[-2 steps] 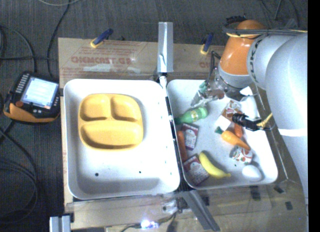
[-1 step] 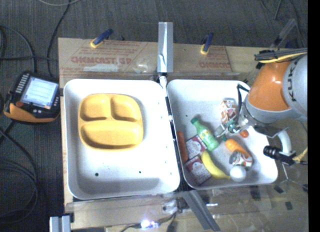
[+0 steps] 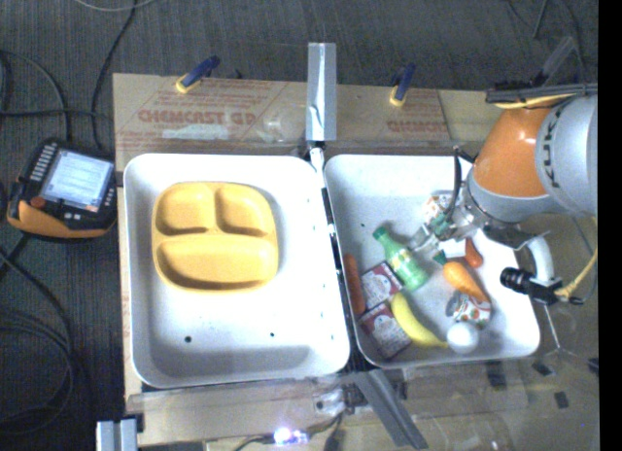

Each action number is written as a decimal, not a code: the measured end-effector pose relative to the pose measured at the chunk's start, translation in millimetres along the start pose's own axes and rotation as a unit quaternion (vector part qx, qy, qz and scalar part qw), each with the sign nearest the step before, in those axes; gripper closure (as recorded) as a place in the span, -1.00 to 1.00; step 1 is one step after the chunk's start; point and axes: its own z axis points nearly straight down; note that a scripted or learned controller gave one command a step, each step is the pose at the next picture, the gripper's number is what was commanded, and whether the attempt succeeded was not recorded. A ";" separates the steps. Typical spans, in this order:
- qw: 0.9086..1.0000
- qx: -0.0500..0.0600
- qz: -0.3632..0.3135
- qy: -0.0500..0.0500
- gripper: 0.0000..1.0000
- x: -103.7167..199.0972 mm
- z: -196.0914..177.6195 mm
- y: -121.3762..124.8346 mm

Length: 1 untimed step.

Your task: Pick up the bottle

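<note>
A green bottle [image 3: 401, 258] with a white label lies tilted in the right bin [image 3: 389, 182], its cap pointing to the upper left. My gripper [image 3: 440, 223] hangs low over the same bin, just to the upper right of the bottle's base and very close to it. The grey arm with its orange band [image 3: 515, 153] reaches in from the right. Whether the gripper touches the bottle is unclear from this angle.
Around the bottle lie a banana [image 3: 414, 322], a carrot [image 3: 465, 278], a red sausage [image 3: 354, 284], a snack packet [image 3: 382, 315], a white ball [image 3: 462, 338] and a small can [image 3: 473, 310]. The left bin [image 3: 146, 342] holds a yellow divided tray [image 3: 217, 235].
</note>
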 end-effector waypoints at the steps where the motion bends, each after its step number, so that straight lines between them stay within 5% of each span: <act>1: 0.999 0.006 -0.054 0.001 1.00 23.6 -19.9 -1.6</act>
